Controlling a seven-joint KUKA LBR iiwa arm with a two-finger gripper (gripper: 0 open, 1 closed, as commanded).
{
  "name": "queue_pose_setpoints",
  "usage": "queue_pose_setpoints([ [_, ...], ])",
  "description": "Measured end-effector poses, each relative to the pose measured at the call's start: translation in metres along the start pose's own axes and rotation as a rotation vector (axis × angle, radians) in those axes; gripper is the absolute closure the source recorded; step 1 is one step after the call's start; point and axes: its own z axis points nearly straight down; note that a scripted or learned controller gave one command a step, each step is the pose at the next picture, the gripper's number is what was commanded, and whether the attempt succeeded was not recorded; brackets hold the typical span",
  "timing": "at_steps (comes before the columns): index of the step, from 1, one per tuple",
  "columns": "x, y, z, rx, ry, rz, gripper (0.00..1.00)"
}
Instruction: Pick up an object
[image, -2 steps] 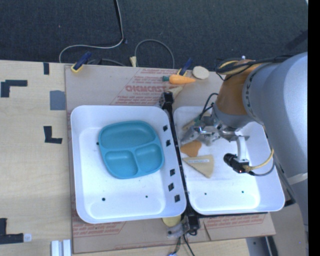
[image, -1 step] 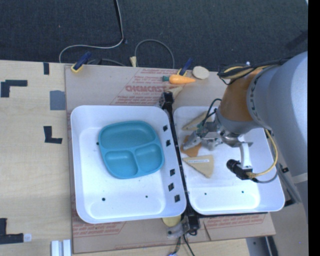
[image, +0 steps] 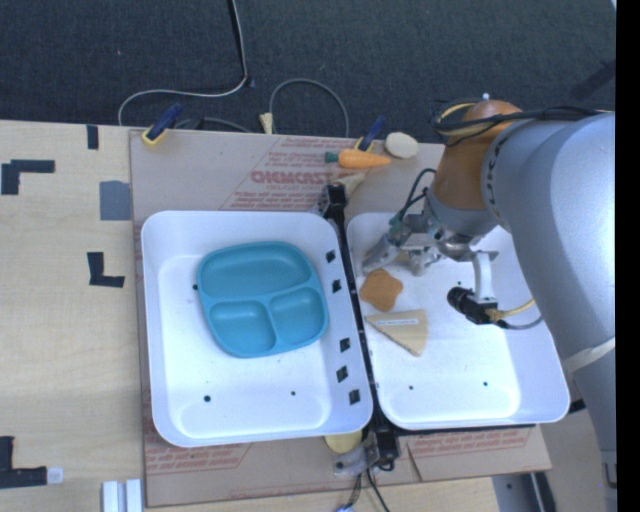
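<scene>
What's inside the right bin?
A brown chunk and a pale wedge lie in the right bin. The gripper and arm cover its far corner.

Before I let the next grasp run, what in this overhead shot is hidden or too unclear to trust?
- Gripper: small and partly under the grey wrist in the camera view; finger state unreadable.
- Far corner of the right white bin: covered by the grey arm.
- Pale yellow object at the bench's near edge: mostly under the bin rims; identity unclear.
- Label on the tan wedge-shaped piece: too small to read.
</scene>
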Motion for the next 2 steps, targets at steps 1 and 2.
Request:
queue_pose_setpoints([
  [1, -0.0149, 0.0189, 0.0013, 0.018, 0.007, 0.002, 0.00],
  [2, -0.0158, 0.0151, -0.0060, 0.033, 0.005, 0.003, 1.00],
])
